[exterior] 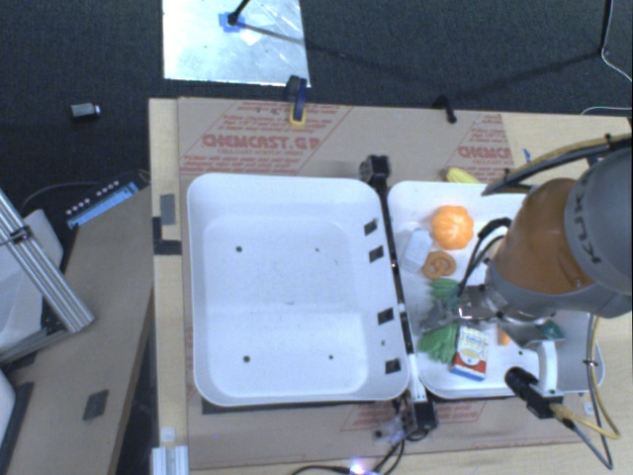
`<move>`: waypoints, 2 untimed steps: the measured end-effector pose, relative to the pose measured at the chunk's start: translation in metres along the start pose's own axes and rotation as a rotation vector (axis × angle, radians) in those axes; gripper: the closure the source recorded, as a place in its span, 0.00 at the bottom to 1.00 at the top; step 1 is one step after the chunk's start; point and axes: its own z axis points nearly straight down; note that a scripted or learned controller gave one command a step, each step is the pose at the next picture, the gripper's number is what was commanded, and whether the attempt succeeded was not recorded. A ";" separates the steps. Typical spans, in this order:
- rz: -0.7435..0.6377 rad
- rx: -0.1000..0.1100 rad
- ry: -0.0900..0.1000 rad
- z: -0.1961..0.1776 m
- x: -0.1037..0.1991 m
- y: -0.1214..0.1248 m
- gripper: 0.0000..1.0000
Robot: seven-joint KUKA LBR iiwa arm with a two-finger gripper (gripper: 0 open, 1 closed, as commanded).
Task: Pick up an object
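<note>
White bins: two, left bin [287, 384] and right bin [410, 201]. Orange round fruit [453, 226]: one. Small brown item [439, 263]: one. Green leafy items [440, 336]: two. Red-and-white carton [471, 352]: one. Yellow item [461, 176]: one.

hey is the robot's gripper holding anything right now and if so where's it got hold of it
It cannot be told. The gripper is low in the right bin, over the green item and small carton, but the wrist hides any grasp.

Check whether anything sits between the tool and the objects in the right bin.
Nothing visible does. The tool is low in the right bin, right among the green leafy item and the small red and white box. The orange pumpkin-like item lies farther back with open bin floor around it.
</note>
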 end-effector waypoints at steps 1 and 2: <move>-0.003 -0.009 -0.001 -0.012 0.000 0.005 1.00; -0.014 -0.020 0.000 -0.103 0.063 0.078 1.00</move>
